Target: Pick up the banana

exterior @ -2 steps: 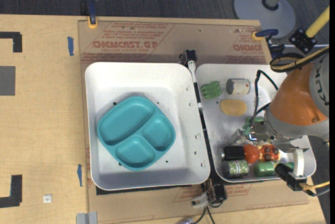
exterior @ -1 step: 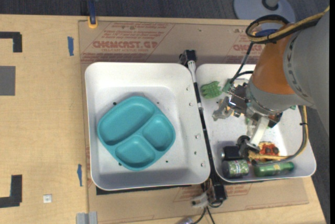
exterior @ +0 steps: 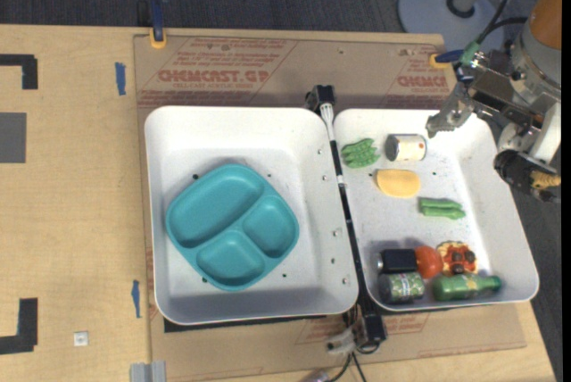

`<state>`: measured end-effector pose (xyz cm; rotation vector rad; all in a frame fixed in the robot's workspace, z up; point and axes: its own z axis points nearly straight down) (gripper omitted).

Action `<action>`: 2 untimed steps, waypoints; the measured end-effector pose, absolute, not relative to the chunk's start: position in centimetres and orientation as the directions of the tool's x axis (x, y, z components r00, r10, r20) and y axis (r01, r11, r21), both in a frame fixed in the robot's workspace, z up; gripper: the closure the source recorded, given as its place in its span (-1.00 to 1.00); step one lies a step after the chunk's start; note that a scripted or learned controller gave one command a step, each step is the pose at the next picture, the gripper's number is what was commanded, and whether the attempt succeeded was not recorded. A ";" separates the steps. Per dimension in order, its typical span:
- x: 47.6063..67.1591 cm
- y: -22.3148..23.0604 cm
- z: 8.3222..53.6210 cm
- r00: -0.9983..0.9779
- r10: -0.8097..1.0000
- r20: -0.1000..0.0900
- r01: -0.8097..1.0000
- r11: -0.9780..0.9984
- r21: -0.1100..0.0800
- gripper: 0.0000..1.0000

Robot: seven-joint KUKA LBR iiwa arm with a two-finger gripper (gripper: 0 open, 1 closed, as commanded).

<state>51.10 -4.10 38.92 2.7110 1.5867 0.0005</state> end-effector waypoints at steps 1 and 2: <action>48.6 2.6 21.9 0.576 0.817 -0.001 0.817 -0.576 -0.003 -1.00; 47.9 0.5 18.4 0.850 0.527 -0.002 0.527 -0.850 -0.005 -1.00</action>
